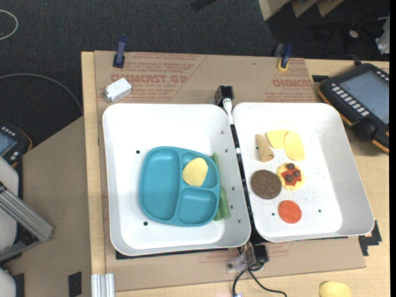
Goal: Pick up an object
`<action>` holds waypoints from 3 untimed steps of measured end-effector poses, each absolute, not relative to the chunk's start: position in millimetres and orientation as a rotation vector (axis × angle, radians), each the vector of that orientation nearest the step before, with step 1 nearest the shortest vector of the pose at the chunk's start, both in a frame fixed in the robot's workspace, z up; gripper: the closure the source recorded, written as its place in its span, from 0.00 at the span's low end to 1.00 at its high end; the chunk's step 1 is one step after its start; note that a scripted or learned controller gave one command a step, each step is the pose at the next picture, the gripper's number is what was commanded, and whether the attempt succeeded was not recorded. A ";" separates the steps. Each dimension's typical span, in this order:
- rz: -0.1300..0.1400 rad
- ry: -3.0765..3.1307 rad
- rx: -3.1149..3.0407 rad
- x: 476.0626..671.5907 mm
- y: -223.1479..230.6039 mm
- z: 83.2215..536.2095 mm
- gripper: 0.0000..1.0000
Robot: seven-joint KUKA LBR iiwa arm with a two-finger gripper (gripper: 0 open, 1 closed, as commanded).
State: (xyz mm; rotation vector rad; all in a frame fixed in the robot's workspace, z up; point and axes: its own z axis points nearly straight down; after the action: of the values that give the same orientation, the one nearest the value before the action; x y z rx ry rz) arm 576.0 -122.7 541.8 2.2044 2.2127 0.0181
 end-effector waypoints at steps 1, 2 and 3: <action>-0.015 2.223 2.239 522.0 -160.4 394.6 1.00; 0.015 2.211 2.207 510.3 -146.8 544.4 1.00; -0.011 2.226 2.234 484.7 -160.9 409.9 1.00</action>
State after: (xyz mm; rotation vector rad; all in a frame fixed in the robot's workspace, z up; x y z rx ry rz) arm 484.7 -160.9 409.9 2.2341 2.2259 -0.0113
